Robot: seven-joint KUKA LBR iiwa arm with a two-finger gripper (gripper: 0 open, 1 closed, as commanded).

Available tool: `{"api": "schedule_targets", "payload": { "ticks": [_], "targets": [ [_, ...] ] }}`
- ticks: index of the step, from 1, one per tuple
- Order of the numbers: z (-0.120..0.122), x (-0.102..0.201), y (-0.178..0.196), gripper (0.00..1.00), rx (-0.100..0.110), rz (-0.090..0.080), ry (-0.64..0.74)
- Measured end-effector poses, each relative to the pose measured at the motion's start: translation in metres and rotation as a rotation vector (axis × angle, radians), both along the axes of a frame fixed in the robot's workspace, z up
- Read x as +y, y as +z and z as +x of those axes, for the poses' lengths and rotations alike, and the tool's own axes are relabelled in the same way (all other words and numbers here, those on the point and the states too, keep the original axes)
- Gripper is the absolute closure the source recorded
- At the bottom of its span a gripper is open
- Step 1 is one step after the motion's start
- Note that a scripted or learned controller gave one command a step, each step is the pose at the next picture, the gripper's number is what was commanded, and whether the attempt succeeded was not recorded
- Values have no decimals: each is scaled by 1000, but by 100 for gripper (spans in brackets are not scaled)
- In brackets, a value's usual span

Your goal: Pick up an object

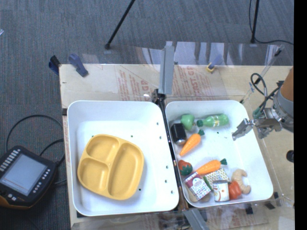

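Meanwhile the gripper (241, 129) hangs over the right bin's (252, 159) right side, near its rim; whether its claw is spread or clenched I cannot tell. Below-left in that bin lie two carrots (191, 143), a green bottle (214, 121) and small packets, perhaps snacks. A yellow divided plate (111, 166) sits in the left bin (76, 114).

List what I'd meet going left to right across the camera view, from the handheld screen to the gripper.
Pendant → yellow plate → black can → green bottle → gripper
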State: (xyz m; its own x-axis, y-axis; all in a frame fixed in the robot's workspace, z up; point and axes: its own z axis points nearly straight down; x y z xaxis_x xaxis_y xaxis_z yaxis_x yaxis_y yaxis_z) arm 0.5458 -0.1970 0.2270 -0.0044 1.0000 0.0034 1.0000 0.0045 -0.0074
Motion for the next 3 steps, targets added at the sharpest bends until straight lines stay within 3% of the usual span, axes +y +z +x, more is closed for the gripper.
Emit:
{"api": "schedule_targets", "payload": {
  "ticks": [1, 2, 3],
  "targets": [
    [2, 53, -90, 0, 9, 3, 89],
    [-70, 63, -139, 0, -2, 3, 71],
    [-72, 60, -131, 100, 1, 4, 61]
  ]
}}
